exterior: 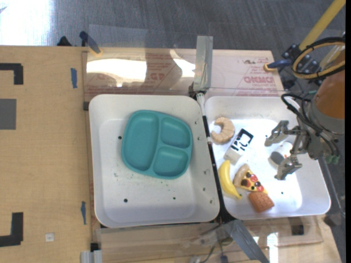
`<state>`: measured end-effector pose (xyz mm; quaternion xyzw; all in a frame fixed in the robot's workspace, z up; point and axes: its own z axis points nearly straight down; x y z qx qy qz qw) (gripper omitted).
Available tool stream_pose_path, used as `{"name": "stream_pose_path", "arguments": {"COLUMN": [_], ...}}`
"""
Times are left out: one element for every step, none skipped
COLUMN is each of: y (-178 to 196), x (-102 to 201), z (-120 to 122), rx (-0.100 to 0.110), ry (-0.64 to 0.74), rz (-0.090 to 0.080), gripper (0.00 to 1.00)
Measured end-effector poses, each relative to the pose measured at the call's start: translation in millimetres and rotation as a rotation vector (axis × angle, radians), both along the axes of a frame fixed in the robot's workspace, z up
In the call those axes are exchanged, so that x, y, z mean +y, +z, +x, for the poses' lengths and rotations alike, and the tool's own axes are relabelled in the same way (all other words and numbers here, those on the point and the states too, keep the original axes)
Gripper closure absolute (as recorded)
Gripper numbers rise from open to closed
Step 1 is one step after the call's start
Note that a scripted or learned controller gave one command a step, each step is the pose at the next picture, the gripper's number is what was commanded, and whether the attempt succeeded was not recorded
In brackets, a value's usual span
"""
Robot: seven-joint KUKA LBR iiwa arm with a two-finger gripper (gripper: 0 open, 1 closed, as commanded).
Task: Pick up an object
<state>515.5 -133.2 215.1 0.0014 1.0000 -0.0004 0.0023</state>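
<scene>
You are looking at a robotics lab bench, not a home. Two white bins (pixel 104 201) sit side by side on plywood and cardboard sheeting (pixel 38 147) marked with black squares and blue tape. Toy food lies in the right bin; looped cables (pixel 318 59) hang far right over grey carpet.

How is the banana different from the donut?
The banana is yellow; the donut is pale tan. The banana is a long curved shape, while the donut is a ring with a hole. The banana lies nearer the front of the bin, beside the pizza slice; the donut lies toward the back. Both are toy foods in the right bin, close to its left wall.
</scene>
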Motion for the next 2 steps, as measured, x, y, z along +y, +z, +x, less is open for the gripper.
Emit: {"name": "stream_pose_path", "arguments": {"y": [-93, -103], "x": [29, 15], "z": [61, 106], "rx": [-0.036, -0.032], "ry": [0.298, 0.088], "rz": [-0.013, -0.002], "gripper": [0.0, 0.0]}}
